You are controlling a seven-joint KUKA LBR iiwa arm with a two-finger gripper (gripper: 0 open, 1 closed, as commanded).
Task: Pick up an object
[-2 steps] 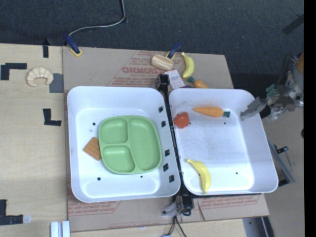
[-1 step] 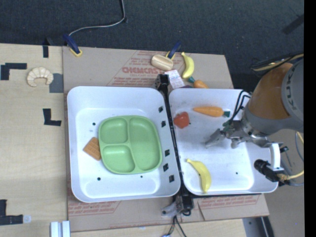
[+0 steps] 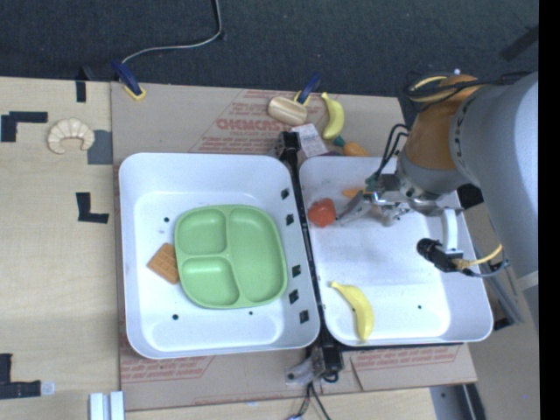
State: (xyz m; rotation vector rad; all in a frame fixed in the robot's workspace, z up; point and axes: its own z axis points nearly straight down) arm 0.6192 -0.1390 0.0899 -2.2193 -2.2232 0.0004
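The gripper hung low in the right bin, its 2 thin fingers slanted toward the small red tomato-like object. Whether those fingers were apart or together, I could not tell from where I stood; nothing showed between them. The red object sat just beside the fingertips, against the bin's inner wall, close to the divider between the 2 bins.

I judged it light, round and smooth, likely a plastic toy, so it might roll or squirt out of a pinch. A hold across its middle, fingers on opposite sides, looked safest, though the wall beside it left little room on that side.

Farther from the red object, toward the bin's near edge, lay a yellow banana. A bit of orange showed just behind the gripper. Across the divider, the left bin held a green divided plate with a tan cracker tucked at its far side.

Beyond the bins, on the cardboard, sat a 2nd banana and a bread roll; a croissant rested well apart on the wooden bench.
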